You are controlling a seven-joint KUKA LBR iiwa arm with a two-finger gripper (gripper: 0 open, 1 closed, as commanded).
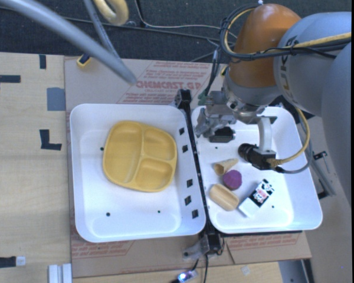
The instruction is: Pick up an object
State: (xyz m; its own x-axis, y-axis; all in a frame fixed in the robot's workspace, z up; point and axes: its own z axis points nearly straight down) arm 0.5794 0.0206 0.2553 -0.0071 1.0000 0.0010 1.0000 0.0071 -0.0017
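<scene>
Two white bins side by side on the bench. Left bin [82, 175]: a yellow sectioned plate [140, 155], tilted toward the divider, wide bare floor below it and along the left wall. Right bin [307, 211]: gripper [215, 128] low at the upper-left corner, close against the divider; whether open or closed, impossible to tell. Under the arm [283, 46], a cluster near the bin's middle: tan wedge [226, 166], purple ball [232, 179] touching it, bread-coloured roll [223, 197] just below, black-and-white box [256, 198] beside the roll. Free floor along the right wall and front edge.
</scene>
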